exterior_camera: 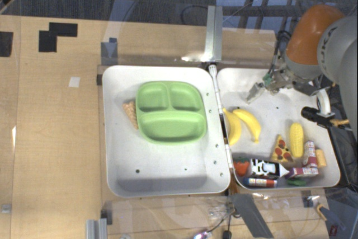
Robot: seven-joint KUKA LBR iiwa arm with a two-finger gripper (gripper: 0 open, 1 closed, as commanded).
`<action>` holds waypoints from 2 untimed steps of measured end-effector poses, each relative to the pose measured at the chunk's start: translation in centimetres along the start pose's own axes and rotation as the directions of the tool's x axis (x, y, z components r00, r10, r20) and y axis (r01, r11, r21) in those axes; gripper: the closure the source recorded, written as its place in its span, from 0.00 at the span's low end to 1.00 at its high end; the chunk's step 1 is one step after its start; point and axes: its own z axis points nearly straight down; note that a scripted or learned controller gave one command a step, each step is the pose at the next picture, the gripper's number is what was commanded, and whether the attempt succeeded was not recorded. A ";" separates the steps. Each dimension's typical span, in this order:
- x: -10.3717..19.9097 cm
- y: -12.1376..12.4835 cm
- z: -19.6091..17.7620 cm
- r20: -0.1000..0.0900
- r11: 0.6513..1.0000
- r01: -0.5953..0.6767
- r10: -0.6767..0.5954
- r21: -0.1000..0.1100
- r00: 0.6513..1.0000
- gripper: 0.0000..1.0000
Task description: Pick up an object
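Nearest the lens, along the right bin's [330, 176] front wall, we log a jumble of small items: a red piece [241, 167], a black-and-white packet [265, 168] and a marker-like stick [263, 181]. Behind them we list a pizza-slice toy [281, 149], an ear of corn [296, 140] and two bananas [243, 123] lying touching near the divider.

Left bin [120, 170]: one green divided plate [170, 111], with a tan cracker-like piece [130, 113] tucked at its left edge.

Arm: the pincer [262, 88] hangs over the right bin's bare rear area, well apart from every object. We see nothing between its fingers; how wide they stand we cannot tell.

Progress, as we judge it: nothing is lifted yet. Choosing a target, descending, closing and raising all remain. Candidate objects sit toward the front of the right bin, the bananas nearest the pincer.
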 end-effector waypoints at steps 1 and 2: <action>8.1 -7.4 -0.4 0.000 0.996 -0.094 0.094 -0.004 0.996 0.00; 0.3 -12.2 -0.4 -0.005 0.986 -0.164 0.164 -0.006 0.986 0.00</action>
